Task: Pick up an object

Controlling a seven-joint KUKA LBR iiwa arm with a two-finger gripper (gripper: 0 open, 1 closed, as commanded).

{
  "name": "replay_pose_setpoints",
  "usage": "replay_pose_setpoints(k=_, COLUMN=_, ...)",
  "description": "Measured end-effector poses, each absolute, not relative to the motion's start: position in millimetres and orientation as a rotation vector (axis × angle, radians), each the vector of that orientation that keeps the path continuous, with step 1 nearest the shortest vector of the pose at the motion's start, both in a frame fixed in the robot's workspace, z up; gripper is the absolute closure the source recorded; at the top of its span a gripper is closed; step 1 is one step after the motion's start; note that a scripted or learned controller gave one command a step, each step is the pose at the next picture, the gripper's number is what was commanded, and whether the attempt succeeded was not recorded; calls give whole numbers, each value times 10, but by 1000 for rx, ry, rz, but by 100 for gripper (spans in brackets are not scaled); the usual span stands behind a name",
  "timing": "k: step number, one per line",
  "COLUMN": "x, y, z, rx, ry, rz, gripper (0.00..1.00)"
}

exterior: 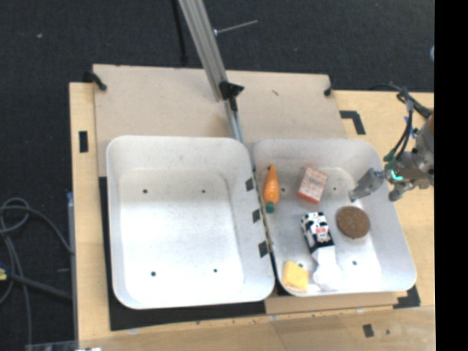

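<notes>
1. We see the gripper [380,186] at the right edge of the right bin [398,269], its two fingers spread apart with nothing between them; one finger [363,185] reaches in over the bin floor, the other sits nearer the rim.

2. The nearest candidate for the pick is the brown round disc [352,222], lying flat on the bin floor just below and slightly left of the gripper. We judge it stiff and light, but low and flat, so the fingers would have to straddle its rim and close across its width; a shallow grip could slip off.

3. The small pink box [312,185] lies to the left of the gripper, near it, with bare floor between them. It looks like light, rigid cardboard with flat sides, and we think it the easiest thing to pinch, across its shorter faces.

4. The orange carrot-shaped toy [271,187] rests against the left wall of the right bin, well apart from the gripper. Its tapered, smooth body may slide, so mid-body is the best hold.

5. The black-and-white cow-patterned item [316,230] lies left of the disc, with a white lump [327,273] and a yellow piece [295,275] near the bin's front edge. We cannot tell their material.

6. The left bin [124,218] stands beside the right one.
</notes>
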State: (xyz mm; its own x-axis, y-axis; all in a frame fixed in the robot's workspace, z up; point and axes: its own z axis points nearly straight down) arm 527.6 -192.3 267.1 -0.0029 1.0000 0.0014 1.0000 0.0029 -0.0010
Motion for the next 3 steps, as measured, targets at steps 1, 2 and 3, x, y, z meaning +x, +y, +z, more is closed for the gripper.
replay_pose_setpoints(k=1, x=5285, y=-1920, z=2692, rx=-2219, ry=-2226, rz=-4, gripper=0)
replay_pose_setpoints(k=2, x=5345, y=-1937, z=2085, rx=-2224, ry=-2217, rz=7, gripper=0)
replay_pose_setpoints(k=3, x=5249, y=-1959, z=1497, rx=-2223, ry=-2216, rz=8, gripper=0)
